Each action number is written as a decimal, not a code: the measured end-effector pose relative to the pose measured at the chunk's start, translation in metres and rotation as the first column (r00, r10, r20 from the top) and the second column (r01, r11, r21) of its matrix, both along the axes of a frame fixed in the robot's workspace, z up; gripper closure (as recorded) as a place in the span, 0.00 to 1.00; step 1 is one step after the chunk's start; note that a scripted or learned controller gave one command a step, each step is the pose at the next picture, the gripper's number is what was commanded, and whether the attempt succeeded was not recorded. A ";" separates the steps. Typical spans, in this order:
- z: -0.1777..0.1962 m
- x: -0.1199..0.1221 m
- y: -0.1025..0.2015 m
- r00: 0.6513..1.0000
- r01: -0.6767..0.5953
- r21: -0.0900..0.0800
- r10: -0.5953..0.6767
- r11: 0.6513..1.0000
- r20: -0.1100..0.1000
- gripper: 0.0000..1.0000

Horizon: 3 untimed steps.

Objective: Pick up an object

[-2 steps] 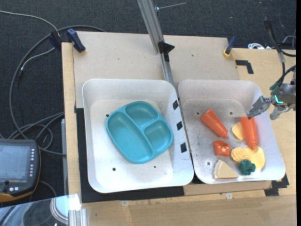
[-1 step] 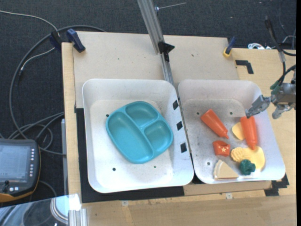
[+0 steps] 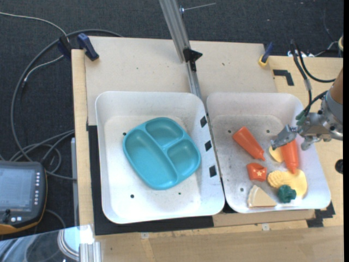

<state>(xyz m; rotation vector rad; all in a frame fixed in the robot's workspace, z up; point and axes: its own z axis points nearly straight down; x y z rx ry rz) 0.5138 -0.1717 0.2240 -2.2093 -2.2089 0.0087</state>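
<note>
A monitor (image 3: 19,192) sat at the bench's (image 3: 136,64) left, cables (image 3: 32,70) trailing over dark carpet (image 3: 32,4); blue clamp (image 3: 87,46) at the corner.

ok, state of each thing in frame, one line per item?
gripper: low in right bin, above a carrot; fingers unclear
carrot by gripper: lying, tip toward bin's near edge
second carrot: lying flat, apart from gripper
small red piece: resting on bin floor
sandwich wedge: flat, near front wall
green piece: resting on yellow piece
blue divided plate: upright in left bin
</note>
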 end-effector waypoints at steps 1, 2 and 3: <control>-0.050 0.008 0.003 1.000 0.000 0.001 0.000 1.000 0.000 0.00; -0.096 0.000 0.008 1.000 0.001 0.001 -0.001 1.000 0.000 0.00; -0.081 0.003 0.007 1.000 0.001 -0.001 -0.001 1.000 0.010 1.00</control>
